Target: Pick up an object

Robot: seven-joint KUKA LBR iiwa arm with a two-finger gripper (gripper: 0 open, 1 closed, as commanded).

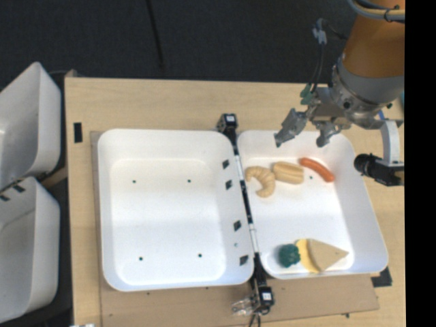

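White plastic forms the shallow left bin [163, 210], smooth and glossy, with no readable writing on it. The matching right bin [354, 216] holds a tan curled croissant-shaped toy [262, 180], a beige bread-roll toy [289, 172] touching it, and an orange sausage-shaped toy [318, 169] further right. Near the front lie a green lumpy toy [289, 255] and a yellow wedge-shaped toy [323, 255]. The grey two-finger gripper [305, 136] hangs over the far rim, fingers spread apart, gripping nothing; the arm above is cut off.

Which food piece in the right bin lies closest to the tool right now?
The orange-red sausage, just below the open tool; the bread roll lies slightly farther left.
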